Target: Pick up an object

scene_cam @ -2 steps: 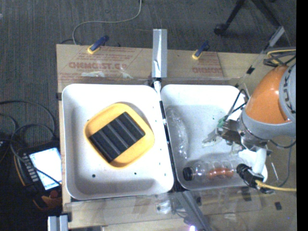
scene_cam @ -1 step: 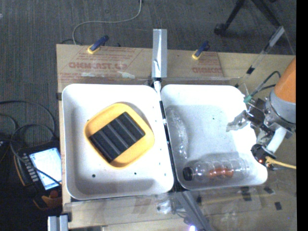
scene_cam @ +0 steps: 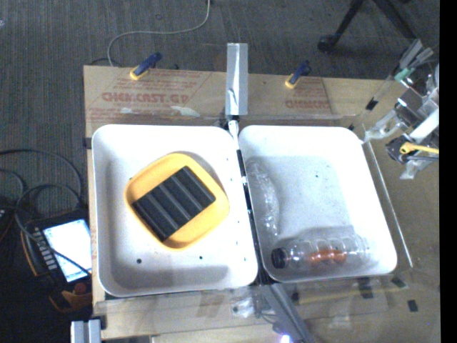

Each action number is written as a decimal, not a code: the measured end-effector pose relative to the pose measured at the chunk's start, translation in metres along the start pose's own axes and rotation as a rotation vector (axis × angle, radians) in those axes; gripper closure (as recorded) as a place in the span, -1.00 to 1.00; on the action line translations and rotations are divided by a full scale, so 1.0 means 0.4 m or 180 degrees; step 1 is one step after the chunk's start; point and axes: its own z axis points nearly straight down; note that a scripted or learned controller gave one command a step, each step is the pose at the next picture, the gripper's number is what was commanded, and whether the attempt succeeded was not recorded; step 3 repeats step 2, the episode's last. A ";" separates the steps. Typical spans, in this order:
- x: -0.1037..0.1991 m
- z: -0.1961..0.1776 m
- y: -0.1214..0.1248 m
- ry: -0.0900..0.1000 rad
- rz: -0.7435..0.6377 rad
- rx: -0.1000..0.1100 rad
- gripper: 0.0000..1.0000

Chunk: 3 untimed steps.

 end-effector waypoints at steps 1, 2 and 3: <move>-0.061 0.304 -0.123 -0.0001 0.0140 0.0021 -1.00; -0.061 0.283 -0.123 -0.0014 0.0138 0.0027 1.00; -0.061 0.283 -0.123 -0.0014 0.0138 0.0027 1.00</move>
